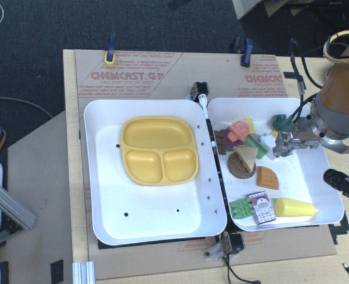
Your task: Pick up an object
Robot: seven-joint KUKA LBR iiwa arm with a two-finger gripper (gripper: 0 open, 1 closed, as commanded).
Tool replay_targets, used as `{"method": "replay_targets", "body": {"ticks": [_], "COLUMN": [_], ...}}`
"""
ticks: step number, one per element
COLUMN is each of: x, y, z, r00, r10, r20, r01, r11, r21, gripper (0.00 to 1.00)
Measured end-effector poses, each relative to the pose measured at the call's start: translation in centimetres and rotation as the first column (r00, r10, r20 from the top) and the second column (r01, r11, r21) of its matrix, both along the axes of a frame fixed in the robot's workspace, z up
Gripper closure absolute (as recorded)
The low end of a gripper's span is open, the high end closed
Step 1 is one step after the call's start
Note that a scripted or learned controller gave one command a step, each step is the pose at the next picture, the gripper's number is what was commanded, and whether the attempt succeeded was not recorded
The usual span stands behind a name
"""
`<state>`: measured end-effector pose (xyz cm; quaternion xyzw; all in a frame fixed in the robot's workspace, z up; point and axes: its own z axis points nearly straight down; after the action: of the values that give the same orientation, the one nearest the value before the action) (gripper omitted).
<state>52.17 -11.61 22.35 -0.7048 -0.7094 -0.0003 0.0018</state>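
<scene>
gripper near the right bin's far right edge; finger state unclear. yellow tray in the left bin.

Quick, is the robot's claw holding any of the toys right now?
Gripper: low in the right white bin, beside the toy pile; open or shut, and holding anything, cannot be told.

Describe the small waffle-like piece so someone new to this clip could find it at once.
Start at the right bin, the one crowded with toy food, not the left bin holding the yellow divided tray. Near its middle, just right of the round brown cookie and above the yellow block, lies the waffle piece. It alone is orange-brown with a grid pattern.
</scene>
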Motion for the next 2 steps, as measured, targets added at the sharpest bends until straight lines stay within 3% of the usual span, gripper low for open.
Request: {"method": "replay_targets", "body": {"ticks": [1,2], "x": [0.3,-0.8], "y": [5.1,8.7], "z": [1.0,-0.8], "r00": [1.0,1.0], "r10": [0.0,-0.003], "r20": [0.004,-0.003], "r01": [0.0,0.003], "r11": [1.0,1.0], "r21": [-0.001,0.0], "gripper": [1.0,1.0]}}
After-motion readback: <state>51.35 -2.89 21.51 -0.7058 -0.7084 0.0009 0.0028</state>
